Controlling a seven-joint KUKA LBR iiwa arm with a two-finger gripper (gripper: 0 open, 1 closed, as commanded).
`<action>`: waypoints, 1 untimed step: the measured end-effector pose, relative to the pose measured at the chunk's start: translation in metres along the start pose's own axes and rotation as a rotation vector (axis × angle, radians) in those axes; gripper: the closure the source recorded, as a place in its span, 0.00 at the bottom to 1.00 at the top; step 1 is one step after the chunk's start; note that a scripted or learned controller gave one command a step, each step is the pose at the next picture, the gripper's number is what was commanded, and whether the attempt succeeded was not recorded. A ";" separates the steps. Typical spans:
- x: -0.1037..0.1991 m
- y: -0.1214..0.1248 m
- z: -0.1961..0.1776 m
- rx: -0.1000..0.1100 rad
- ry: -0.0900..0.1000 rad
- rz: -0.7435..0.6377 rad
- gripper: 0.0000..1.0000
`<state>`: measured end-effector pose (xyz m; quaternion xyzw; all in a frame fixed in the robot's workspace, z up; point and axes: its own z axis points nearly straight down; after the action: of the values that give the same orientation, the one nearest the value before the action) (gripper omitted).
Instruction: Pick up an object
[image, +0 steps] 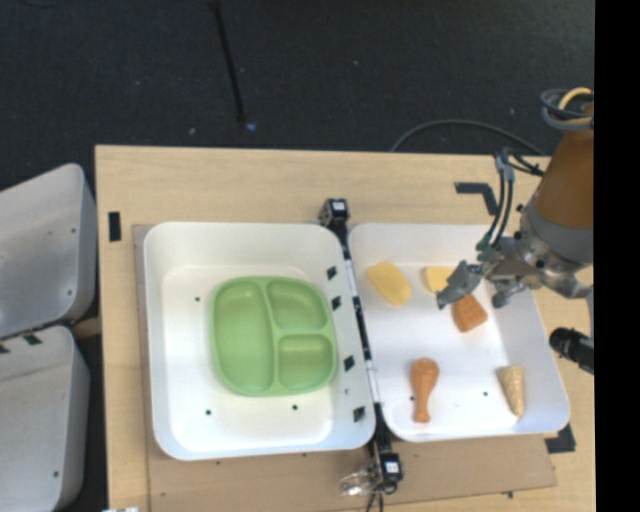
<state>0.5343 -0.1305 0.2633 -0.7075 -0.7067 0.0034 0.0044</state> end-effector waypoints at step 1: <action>0.000 0.002 -0.006 -0.012 -0.002 -0.003 0.00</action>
<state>0.5363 -0.1304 0.2693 -0.7065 -0.7077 -0.0001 -0.0006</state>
